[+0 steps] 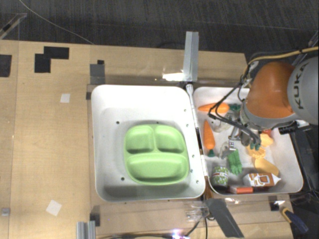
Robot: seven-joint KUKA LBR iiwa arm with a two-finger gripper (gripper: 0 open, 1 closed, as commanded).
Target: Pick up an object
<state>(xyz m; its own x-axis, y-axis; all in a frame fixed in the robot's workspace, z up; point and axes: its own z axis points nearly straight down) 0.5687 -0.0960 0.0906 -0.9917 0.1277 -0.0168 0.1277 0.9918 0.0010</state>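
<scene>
A wooden bench is seen from above, bearing two shallow white bins side by side. The left bin is the larger in view and holds a green divided plate with three compartments, lying flat near the bin's middle. The right bin is crowded with small items and is partly covered by the arm, whose orange band and grey wrist are seen reaching in from the right. An upright metal post stands at the far edge, between the two bins.

The gripper is lowered into the right bin, just above a green leafy vegetable toy. Whether anything is grasped cannot be told: the fingers are too small and cluttered by cables to be judged.

The candidate objects all lie in the right bin. An orange carrot is placed along the bin's left wall, and a second orange piece lies near the far wall. A yellow wedge is found to the right of the gripper, with a small carton beside it at the near edge. A dark green round item rests near the near-left corner, and a thin red item lies against the near wall.
</scene>
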